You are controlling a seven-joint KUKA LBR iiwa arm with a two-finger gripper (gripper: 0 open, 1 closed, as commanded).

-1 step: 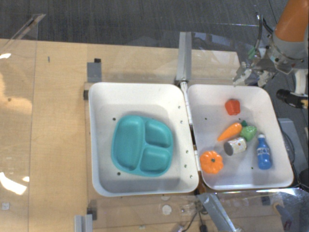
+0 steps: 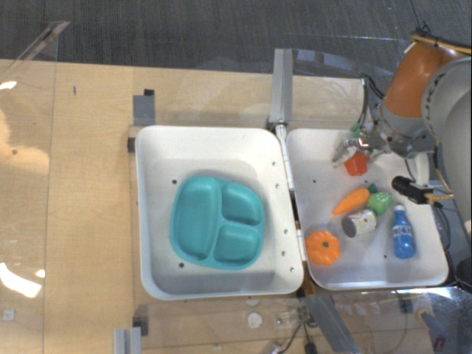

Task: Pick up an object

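Near the right bin's (image 2: 318, 147) far edge, the claw (image 2: 355, 150) hangs over a red block (image 2: 356, 164); grip unclear.

Wooden bench (image 2: 81, 198) under two white bins (image 2: 151, 220)

Bright, even overhead light, mildly soft focus.
Glare patches whiten the bench (image 2: 44, 198) at left; the white bins (image 2: 155, 271) show only faint shadows.

Left bin (image 2: 147, 198): white, holding a teal divided plate (image 2: 218, 222). Right bin (image 2: 317, 161): white, holding a red block (image 2: 356, 164), orange carrot (image 2: 349, 201), orange pumpkin (image 2: 323, 247), blue bottle (image 2: 403, 232), green item (image 2: 380, 201), grey can (image 2: 359, 223). Counter (image 2: 74, 198): light wood.
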